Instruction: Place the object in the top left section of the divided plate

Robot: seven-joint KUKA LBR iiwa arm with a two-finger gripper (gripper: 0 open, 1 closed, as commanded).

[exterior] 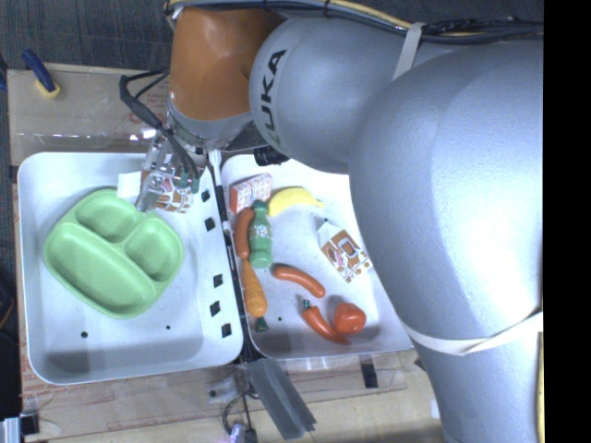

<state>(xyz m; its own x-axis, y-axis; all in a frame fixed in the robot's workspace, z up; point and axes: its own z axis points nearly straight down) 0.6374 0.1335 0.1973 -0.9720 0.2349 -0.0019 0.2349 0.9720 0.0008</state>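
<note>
Two white bins side by side: left bin [55, 340] and right bin [388, 335]. One green divided plate [113, 253] lies in the left bin, left of centre, with three sections visible.

The gripper [164, 185] sits at the upper middle of the frame, just over the plate's upper right edge, below the orange band [217, 58] of the arm. One small carton [174, 195], white with orange-brown print, appears between the fingers, touching or just above the plate rim; which of the two I cannot tell. The fingers look closed in on the carton; their tips are hard to separate from its print.

Count in the right bin:
- 1 orange-and-white carton [250, 192], upper left of that bin
- 1 banana [294, 199] beside it
- 1 green bottle [260, 234]
- 1 carrot [255, 289], below the bottle
- 1 sausage [298, 280]
- 1 further orange-brown piece [242, 233] left of the bottle, partly hidden by it
- 1 white printed carton [344, 253]
- 1 red pepper [332, 321], lower middle

The grey arm body [443, 173] covers the right half of the frame and hides the right bin's far side. One blue-and-yellow item [42, 74] lies on the bench at the upper left, too small to identify.
</note>
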